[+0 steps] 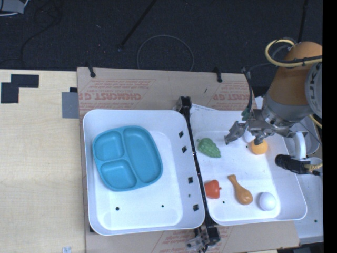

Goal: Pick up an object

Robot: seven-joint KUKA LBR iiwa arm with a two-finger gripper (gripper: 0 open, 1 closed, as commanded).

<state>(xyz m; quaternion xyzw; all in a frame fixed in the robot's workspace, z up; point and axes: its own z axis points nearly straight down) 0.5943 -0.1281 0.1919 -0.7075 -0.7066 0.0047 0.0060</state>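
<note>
Right bin [287, 204], white, shallow. Contents: five loose items.
- Small orange-yellow fruit [258, 148], near the bin's right wall, toward the far side. It lies directly under the gripper [246, 134]; whether the nearer fingertip touches it cannot be told. It is not seen between the fingers.
- Green leafy toy [209, 147], near the centre divider, left of the gripper and apart from it.
- Red toy with an orange top [212, 189], beside the divider, toward the near side.
- Tan drumstick-shaped toy [240, 189], lying at a slant, right of the red toy.
- White ball [267, 201], just right of the drumstick's thick end.

Left bin [105, 215], white. Contents: one blue three-compartment plate [127, 157], lying flat.

Gripper: fingers spread apart, one pointing left toward the green toy, the other down over the fruit; nothing held.

Arm [295, 83]: enters from the right, orange band uppermost, grey wrist bent down over the right bin's far right part.
</note>
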